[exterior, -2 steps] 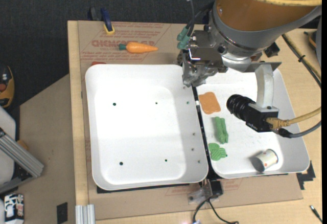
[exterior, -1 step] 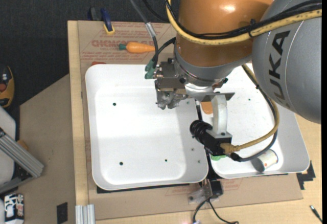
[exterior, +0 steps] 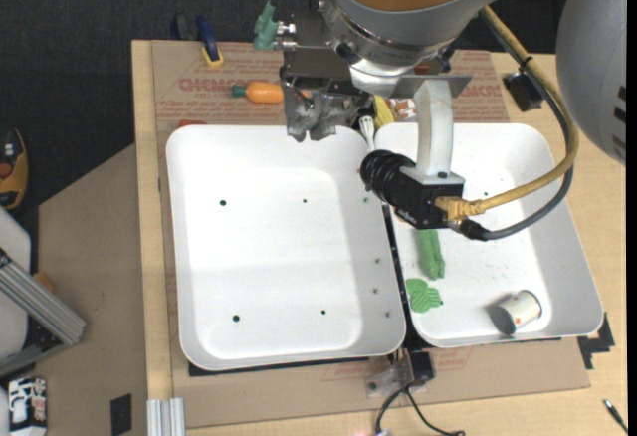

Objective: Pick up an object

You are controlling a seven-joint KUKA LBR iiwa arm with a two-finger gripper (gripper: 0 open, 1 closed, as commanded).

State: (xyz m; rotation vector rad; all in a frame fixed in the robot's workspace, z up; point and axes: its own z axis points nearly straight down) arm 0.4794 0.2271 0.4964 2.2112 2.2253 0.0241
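Currently the pick is not accomplished; nothing is seen lifted off either bin.

Near edge of the bench: the right bin (exterior: 557,225) carries the candidate objects. A short grey-and-white cylinder (exterior: 516,312) lies on its side by the bin's near right corner. A small green lump (exterior: 425,297) sits at the near left corner, just beside the wall shared with the left bin (exterior: 199,225). A longer green piece (exterior: 430,253) lies just beyond the lump, along that same left wall. All three rest on the bin floor, apart from the arm.

Middle: a black fitting (exterior: 403,190) with a yellow cable (exterior: 528,187) hangs from the arm over the dividing wall between the bins. It touches none of the objects as far as can be seen.

Far edge: the gripper (exterior: 317,120) stands at the far rim of the left bin, towards that bin's far right corner and well apart from the green pieces and the cylinder. Whether it is open or closed cannot be told from this angle, and no object is seen within it. An orange item (exterior: 263,93) lies on the bench beyond the left bin's far rim, near the gripper.

Assessment: approach, closure and lift all appear outstanding. The gripper would need to be brought over a chosen object first.
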